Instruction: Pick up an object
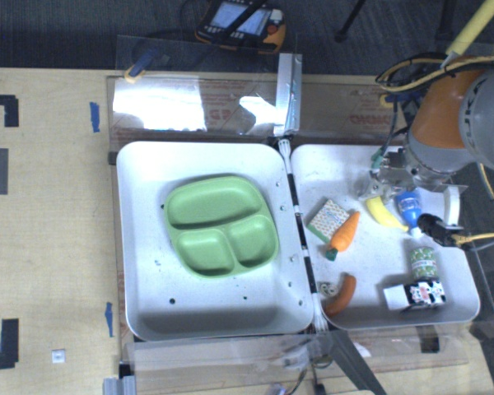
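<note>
At the far left sits the left bin point(140, 171), bearing a green divided tray point(221, 223) that lies flat and wide; we judge it light and stiff, but too broad for a two-finger pinch except at its rim.

Moving across the divider into the right bin point(329, 167), we meet a small patterned packet point(328, 218) touching a toy carrot point(344, 232); the carrot looks like light, hard plastic, smooth and tapering, so we would take it across its thicker orange middle, not the narrow green end. Below these a curved brown sausage-like piece point(340, 294) rests against the bin's front wall; it is small and rounded, likely to roll, and the wall crowds one side of it.

Further right lie a yellow banana point(381, 211) and a blue-and-white bottle point(409, 210), just beside each other; the banana appears light and slick, best pinched across its short width. Then come a green-patterned cylinder point(423, 262) and a black-and-white box point(418, 295) near the front right corner; the box offers flat, stiff faces and seems the surest hold.

The gripper point(384, 171) hangs over the banana and bottle, under the orange band; we cannot tell how it is set, and we see nothing held in it.
</note>
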Action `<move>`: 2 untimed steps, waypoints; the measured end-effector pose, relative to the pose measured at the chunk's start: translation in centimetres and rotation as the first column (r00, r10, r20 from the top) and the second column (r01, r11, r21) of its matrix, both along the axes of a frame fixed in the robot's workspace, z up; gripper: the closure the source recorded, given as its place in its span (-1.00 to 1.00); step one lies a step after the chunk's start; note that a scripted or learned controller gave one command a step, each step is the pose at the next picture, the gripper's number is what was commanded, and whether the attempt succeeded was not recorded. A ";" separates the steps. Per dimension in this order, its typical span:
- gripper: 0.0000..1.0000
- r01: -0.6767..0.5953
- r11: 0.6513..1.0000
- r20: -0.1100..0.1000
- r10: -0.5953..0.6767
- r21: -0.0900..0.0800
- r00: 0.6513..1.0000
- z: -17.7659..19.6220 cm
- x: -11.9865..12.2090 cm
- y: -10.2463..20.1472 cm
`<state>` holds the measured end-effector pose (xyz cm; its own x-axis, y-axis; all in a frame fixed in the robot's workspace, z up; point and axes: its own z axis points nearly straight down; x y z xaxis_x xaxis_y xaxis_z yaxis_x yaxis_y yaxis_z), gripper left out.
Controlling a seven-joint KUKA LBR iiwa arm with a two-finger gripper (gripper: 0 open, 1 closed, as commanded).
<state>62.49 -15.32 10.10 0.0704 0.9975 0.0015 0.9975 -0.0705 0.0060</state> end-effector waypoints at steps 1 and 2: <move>-1.00 0.000 1.000 0.000 0.000 0.000 1.000 0.0 0.0 0.0; -1.00 -0.124 0.992 0.005 0.124 0.010 0.992 -1.2 -2.1 -0.8</move>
